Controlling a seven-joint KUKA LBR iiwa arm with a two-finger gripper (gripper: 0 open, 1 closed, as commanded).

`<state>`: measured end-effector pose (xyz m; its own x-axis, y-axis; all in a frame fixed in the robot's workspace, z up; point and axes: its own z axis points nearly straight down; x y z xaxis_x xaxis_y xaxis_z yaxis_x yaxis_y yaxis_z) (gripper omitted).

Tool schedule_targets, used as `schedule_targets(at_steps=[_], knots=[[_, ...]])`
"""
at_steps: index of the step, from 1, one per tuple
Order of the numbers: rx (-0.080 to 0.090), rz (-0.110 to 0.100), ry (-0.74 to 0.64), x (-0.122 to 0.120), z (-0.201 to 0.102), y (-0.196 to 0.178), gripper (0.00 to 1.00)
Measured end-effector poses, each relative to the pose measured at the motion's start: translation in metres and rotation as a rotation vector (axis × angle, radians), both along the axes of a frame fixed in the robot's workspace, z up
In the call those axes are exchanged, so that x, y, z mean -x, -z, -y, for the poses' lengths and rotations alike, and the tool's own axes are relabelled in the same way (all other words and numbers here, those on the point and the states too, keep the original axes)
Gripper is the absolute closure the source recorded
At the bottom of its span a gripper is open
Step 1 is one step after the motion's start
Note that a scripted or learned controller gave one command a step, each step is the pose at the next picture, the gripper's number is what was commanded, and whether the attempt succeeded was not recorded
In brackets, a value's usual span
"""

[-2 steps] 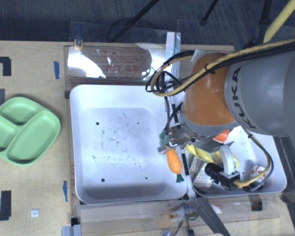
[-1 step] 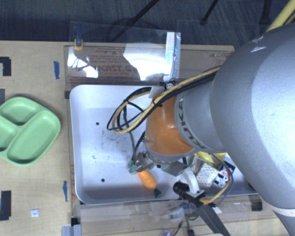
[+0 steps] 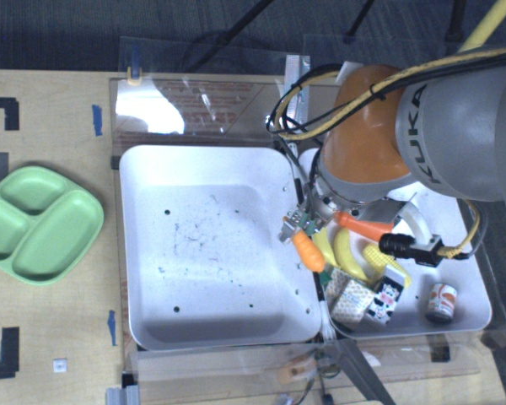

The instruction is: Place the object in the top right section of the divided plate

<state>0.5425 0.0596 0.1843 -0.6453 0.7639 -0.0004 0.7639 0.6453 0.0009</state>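
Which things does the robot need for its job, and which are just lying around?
For the job:
green divided plate
gripper
carrot, the toy nearest the gripper and possibly the object to move

Just lying about:
banana
corn
small can
left bin

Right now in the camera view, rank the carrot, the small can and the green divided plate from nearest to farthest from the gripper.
1. Carrot: just below the gripper, at the divide between the two bins.
2. Small can: lower right corner of the right bin.
3. Green divided plate: far left on the bench, beyond the left bin.
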Motion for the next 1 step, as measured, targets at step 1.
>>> schedule_targets(at_steps=[1], knots=[[-0.001, 0.000, -0.062, 0.0140, -0.1541, 0.0894, 1.00]])
